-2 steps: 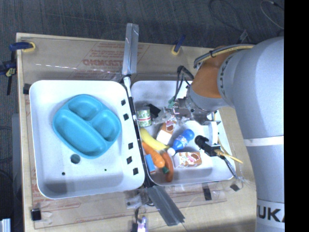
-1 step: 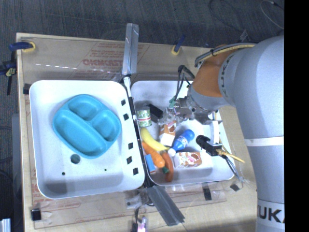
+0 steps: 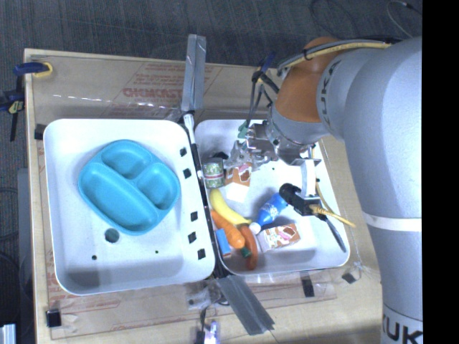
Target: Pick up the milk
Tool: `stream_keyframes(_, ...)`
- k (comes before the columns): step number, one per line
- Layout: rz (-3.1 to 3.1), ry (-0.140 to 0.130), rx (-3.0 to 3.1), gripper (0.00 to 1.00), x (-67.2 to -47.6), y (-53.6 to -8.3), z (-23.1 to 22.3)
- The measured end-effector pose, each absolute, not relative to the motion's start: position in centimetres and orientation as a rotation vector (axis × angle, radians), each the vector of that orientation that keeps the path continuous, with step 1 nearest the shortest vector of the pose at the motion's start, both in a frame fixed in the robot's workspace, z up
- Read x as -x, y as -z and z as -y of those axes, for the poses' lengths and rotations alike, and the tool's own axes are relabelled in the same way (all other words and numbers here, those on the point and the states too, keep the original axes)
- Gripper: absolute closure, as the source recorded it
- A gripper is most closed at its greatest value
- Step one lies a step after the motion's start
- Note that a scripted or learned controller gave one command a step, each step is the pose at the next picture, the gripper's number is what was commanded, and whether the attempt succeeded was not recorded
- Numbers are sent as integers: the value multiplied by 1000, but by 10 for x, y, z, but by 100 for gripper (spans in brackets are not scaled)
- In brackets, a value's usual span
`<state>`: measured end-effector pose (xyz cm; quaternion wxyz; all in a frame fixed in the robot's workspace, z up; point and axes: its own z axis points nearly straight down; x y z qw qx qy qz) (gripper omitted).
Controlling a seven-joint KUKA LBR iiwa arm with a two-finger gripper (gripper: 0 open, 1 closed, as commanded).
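Note:
A small carton with a brown and white label [image 3: 240, 175] lies in the back of the right bin [image 3: 326, 253]. It may be the milk, though its print is too small to read. My gripper [image 3: 246, 155] hangs directly over its far end, very close to it or touching it. A second carton, red and white [image 3: 279, 236], lies flat near the bin's front. Between the two is a blue bottle with a white cap [image 3: 271, 211], tilted.
A labelled can [image 3: 212, 172] stands at the right bin's left wall, with a banana [image 3: 222, 208], an orange carrot [image 3: 242, 236] and a blue item [image 3: 224, 243] in front of it. The left bin [image 3: 64, 264] holds a blue divided plate [image 3: 130, 185] and a small dark object [image 3: 111, 236].

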<state>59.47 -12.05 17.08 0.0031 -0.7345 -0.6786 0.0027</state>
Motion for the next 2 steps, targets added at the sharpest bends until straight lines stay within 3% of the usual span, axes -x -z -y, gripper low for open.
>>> stream_keyframes(1,2079,2,2353,100,-579,-93,182)
stream_keyframes(2,2003,-8,2411,100,-587,-177,133)
